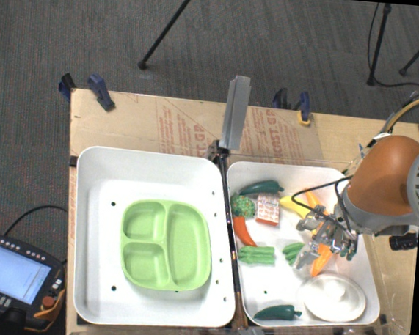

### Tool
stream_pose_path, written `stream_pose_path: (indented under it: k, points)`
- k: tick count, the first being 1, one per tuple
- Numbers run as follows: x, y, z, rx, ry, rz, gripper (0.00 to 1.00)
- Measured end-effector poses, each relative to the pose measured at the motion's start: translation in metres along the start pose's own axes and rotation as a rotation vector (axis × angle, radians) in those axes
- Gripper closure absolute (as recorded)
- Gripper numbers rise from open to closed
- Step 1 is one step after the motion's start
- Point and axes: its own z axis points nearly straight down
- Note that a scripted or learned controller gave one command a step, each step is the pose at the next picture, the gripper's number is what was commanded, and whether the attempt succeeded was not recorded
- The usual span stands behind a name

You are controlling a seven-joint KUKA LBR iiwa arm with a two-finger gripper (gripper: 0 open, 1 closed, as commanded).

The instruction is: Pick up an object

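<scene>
In the right bin (371,215), gripper (325,244) low over orange carrot (321,261), finger state unclear; approach step, next needs a centred close.

The cardboard-topped bench (162,122) carries two white bins: the left bin (93,189) touches the right bin (361,273), with clamps (99,90) behind the left bin.
</scene>
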Motion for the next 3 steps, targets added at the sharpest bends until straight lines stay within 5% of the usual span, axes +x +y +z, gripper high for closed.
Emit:
stream_pose_path:
  k: [1,2,3]
  points:
    - [0.053,-0.008,0.000,0.001,0.002,0.117,0.00]
    - [0.014,0.028,0.000,0.000,0.001,0.304,0.00]
    - [0.048,0.005,0.000,0.002,0.003,0.351,0.00]
